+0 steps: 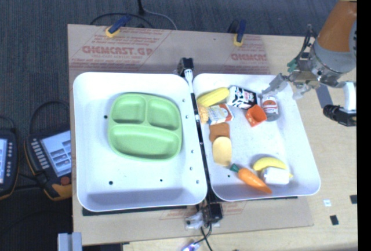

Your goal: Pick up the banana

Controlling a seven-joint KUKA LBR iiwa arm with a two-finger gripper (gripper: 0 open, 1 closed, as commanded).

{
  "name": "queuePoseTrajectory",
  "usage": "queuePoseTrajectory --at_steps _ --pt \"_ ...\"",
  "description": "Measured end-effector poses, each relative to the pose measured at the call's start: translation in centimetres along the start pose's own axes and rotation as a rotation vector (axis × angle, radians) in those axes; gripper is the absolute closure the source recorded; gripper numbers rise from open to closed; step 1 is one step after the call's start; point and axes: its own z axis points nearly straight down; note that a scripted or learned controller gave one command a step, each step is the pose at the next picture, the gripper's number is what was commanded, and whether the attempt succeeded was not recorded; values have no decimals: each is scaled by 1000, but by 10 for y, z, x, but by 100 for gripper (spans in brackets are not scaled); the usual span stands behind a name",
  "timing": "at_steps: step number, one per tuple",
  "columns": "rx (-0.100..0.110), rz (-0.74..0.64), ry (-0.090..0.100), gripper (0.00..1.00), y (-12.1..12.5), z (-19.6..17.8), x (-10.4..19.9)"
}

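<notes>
The banana [269,162] is small, yellow and curved. It lies in the right bin [305,145] near the front right, resting against a white block [277,176], with a carrot [251,177] just to its left. My gripper [284,91] hangs over the bin's far right corner, well behind the banana. Its fingers are open and nothing is between them. A small can [270,108] and a red piece [255,115] sit just below the left finger.
The right bin also holds a corn cob [213,96], a black-and-white carton [242,96], a packet [218,113], a brown block [219,130] and a pale bun [222,151]. A green divided plate [145,126] lies in the left bin [93,168].
</notes>
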Motion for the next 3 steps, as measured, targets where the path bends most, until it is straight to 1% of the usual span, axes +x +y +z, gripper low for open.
queuePoseTrajectory --at_steps 1,2,3 --pt "1 -116 0 0 -96 15 13" --pt "-1 15 3 0 -144 105 14" --pt "-2 16 3 0 -144 105 14"
